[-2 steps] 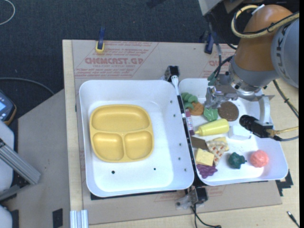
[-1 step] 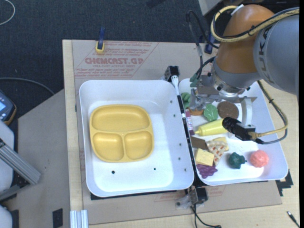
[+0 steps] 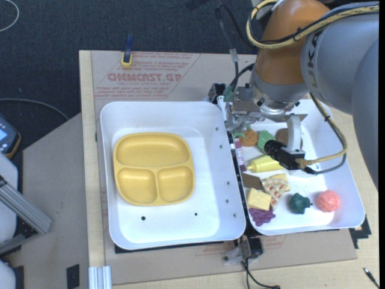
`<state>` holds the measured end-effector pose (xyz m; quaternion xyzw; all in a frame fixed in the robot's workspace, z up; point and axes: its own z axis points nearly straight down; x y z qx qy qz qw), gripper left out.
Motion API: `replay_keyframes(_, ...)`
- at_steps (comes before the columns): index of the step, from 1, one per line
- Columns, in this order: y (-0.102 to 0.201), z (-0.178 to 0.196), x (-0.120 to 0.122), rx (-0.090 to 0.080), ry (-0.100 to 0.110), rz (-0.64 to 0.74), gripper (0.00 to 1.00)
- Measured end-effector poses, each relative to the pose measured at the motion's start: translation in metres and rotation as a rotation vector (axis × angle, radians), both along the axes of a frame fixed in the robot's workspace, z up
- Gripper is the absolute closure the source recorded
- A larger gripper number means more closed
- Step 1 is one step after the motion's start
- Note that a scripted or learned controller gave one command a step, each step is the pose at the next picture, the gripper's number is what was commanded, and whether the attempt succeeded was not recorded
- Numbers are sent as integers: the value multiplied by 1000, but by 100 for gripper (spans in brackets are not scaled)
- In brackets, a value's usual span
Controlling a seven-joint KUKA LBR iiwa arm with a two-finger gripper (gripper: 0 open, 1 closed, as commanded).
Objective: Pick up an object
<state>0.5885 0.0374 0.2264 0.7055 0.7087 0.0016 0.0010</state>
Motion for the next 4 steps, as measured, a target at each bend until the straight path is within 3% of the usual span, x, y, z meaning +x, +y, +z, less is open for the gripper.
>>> replay_keyframes(2,9,0,-14,-1,8,-5,100)
replay_keyframes(3,6,7,3,-1,0,-3,100)
replay_keyframes(4,4,8,-8,-1,7,-6,100)
